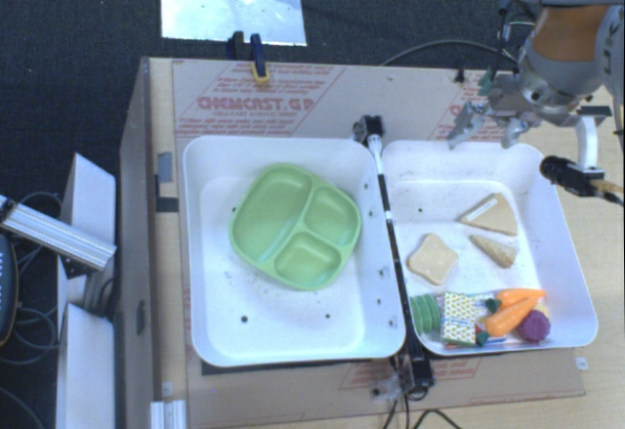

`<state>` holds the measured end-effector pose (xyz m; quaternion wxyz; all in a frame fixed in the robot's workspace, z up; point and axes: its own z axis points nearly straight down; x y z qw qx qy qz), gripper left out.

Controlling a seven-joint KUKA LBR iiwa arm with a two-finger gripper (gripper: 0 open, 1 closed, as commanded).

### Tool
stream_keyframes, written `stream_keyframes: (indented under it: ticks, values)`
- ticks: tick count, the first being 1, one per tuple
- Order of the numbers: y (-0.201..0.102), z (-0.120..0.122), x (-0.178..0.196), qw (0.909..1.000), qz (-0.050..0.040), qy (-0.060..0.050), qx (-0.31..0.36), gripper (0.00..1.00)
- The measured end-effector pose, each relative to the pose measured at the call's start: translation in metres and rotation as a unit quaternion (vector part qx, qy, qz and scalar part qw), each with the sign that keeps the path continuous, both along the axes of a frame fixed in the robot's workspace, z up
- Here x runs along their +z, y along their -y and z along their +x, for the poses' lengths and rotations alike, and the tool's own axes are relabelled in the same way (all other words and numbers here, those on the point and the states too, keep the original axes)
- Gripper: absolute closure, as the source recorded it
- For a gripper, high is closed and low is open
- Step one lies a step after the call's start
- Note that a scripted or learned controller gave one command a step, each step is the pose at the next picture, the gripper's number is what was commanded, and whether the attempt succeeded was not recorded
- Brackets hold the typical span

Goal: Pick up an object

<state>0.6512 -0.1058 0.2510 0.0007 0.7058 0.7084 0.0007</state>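
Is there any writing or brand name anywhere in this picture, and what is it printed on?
"CHEMCAST GP": large red letters on the brown protective sheet under the bins, behind the left bin.
Smaller red lines beneath those letters, and a partly covered repeat of the print near the gripper: too blurred to read.
Patterned packet in the right bin: any print on it is too small to read.

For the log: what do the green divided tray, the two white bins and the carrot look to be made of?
Green divided tray: likely moulded plastic, matte, uniform colour with soft rounded ridges.
White bins: probably thin formed plastic, smooth and slightly glossy, with rounded lips.
Carrot: seems toy plastic or rubber; flat, saturated orange, too small to tell further.
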Motion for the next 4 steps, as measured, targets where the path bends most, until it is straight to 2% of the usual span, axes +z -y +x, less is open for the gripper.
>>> stream_keyframes:
  ticks: [1, 2, 3, 4]
  values:
    - [0.051, -0.074, -0.072, 1.0000, -0.0006, -0.001, -0.001, 0.00]
    - [0.101, -0.165, -0.091, 1.0000, -0.0007, -0.001, -0.002, 0.00]
    - [0.101, -0.164, -0.167, 1.0000, -0.0004, 0.000, -0.001, 0.00]
    - [0.101, -0.163, -0.156, 1.0000, -0.0008, 0.001, -0.001, 1.00]
